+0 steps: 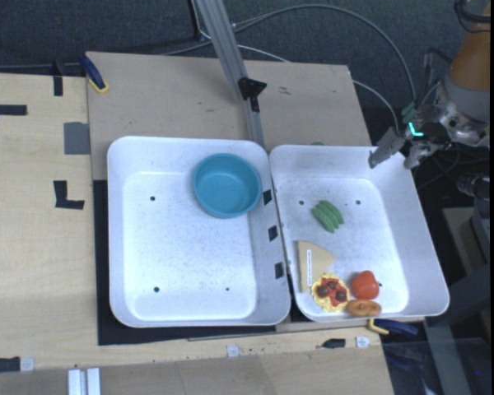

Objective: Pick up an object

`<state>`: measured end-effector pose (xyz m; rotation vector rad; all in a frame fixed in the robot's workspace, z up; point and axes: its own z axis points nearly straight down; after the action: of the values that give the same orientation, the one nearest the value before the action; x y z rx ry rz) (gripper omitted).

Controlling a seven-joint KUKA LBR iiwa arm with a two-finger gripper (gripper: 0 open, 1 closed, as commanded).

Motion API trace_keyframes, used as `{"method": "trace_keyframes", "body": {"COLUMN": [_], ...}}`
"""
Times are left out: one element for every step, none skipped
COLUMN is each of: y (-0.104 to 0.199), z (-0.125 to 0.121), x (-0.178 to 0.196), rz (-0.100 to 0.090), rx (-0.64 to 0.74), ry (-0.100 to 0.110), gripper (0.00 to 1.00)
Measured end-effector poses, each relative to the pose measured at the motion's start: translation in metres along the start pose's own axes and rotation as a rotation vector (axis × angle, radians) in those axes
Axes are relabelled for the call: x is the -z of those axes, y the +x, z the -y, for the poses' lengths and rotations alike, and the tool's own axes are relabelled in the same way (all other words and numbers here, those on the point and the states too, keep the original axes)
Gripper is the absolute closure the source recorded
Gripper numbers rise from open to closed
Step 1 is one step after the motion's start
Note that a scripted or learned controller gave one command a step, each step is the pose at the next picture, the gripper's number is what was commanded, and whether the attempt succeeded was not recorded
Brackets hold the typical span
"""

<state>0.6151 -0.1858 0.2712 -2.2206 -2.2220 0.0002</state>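
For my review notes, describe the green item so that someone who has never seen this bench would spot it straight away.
Start at the right bin, the one without the blue bowl. The green toy vegetable lies alone near that bin's middle, apart from the cluster in its near corner: pizza slice, tomato and a small orange piece. It is the only green, ridged thing in either bin.

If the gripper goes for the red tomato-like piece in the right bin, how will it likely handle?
The tomato looks round and smooth, so it may roll or slip from the fingers. It sits against the pizza slice and bin wall, likely crowding the approach.
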Motion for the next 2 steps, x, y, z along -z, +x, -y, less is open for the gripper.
{"method": "trace_keyframes", "body": {"y": [0.0,0.003], "z": [0.0,-0.004], "x": [0.0,-0.044], "rz": [0.0,-0.001], "rx": [0.0,0.0], "ry": [0.0,0.004], "gripper": [0.0,0.0]}}
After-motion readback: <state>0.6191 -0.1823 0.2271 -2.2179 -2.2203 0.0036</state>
